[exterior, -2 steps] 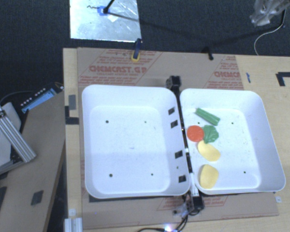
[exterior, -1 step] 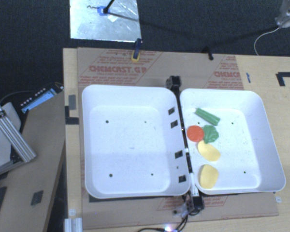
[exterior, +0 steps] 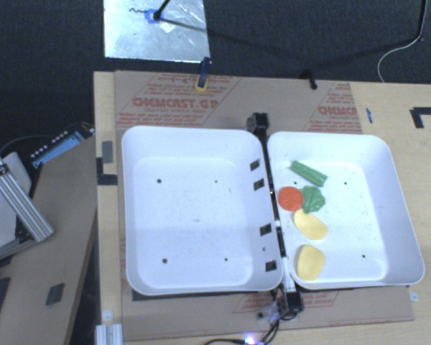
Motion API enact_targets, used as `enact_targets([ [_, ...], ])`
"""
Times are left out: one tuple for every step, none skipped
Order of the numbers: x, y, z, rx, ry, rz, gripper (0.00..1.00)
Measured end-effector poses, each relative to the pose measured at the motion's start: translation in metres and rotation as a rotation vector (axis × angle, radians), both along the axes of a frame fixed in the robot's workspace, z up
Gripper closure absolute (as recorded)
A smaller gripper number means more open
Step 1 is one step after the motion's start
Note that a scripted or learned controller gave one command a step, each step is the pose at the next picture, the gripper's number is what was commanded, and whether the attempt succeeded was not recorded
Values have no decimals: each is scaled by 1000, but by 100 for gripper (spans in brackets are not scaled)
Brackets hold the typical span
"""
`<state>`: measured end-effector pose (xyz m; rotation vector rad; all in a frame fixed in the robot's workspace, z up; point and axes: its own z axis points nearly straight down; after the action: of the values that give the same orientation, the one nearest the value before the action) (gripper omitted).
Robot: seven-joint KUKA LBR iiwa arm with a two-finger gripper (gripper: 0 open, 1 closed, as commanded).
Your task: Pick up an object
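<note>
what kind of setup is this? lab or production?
Likely a lab pick-test bench, not production: two white bins side by side on a printed board, toy food pieces in the right bin, loose cables on dark carpet.

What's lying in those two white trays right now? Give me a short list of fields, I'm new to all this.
left bin: white, shallow, no loose items seen
right bin: white, shallow, holds five small items near its left side
long green piece: nearest the far wall, lying slanted
orange disc: beside the green lump, touching it
upper yellow piece: just below the disc
lower yellow piece: nearest the front wall, apart from the others
</note>
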<state>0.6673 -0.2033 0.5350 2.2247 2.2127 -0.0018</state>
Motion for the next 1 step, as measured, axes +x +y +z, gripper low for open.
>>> enact_targets([
  [1, 2, -125, 6, 12, 6, 100],
])
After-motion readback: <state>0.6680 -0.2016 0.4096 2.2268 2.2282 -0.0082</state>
